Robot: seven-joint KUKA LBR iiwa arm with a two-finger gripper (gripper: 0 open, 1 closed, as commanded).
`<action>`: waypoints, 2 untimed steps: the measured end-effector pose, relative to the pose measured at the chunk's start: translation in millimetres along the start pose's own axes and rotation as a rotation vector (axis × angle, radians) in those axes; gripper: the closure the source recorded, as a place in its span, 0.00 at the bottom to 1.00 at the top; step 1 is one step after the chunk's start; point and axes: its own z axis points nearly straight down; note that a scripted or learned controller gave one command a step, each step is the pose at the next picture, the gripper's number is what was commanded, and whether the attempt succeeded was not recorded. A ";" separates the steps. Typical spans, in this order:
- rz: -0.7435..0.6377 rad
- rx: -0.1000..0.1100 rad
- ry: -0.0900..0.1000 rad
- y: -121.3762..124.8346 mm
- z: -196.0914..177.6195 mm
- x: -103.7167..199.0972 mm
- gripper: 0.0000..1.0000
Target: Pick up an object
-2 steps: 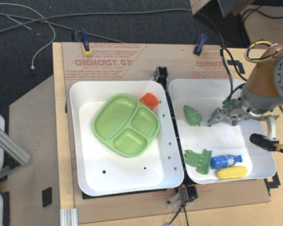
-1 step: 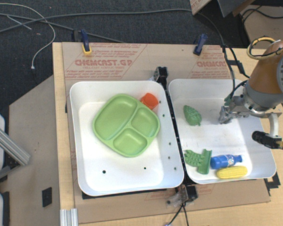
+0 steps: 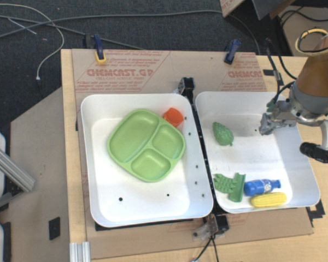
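The arm reaches in from the right, its orange band above the wrist at the far right edge, and its tool (image 3: 268, 125) hangs low over the far part of the right bin (image 3: 300, 171), near the bin's middle. Whether the tool is open or closed I cannot tell from this slant; nothing shows between its tips. In the right bin a green lumpy item (image 3: 223, 134) lies at the far left, just left of the tool and apart from it. Along the near side of the same bin lie a green toothed piece (image 3: 229, 185), a blue bottle (image 3: 261, 186) just right of it, and a yellow corn cob (image 3: 269, 200) just near of the bottle. The left bin (image 3: 98, 201) holds a green tray (image 3: 146, 144) with three compartments, set at a tilt near the bin's middle, and an orange item (image 3: 174, 115) sits at the tray's far right corner, touching or nearly touching it. Both bins rest side by side on a brown sheet on the table (image 3: 76, 81), pinned by blue clamps (image 3: 100, 53) along the far edge.
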 end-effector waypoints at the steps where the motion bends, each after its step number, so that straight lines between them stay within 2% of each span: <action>1: 0.002 -0.001 -0.001 -7.3 -54.2 -5.4 1.00; 2: 0.000 -0.001 -0.001 -5.5 -99.3 -5.9 1.00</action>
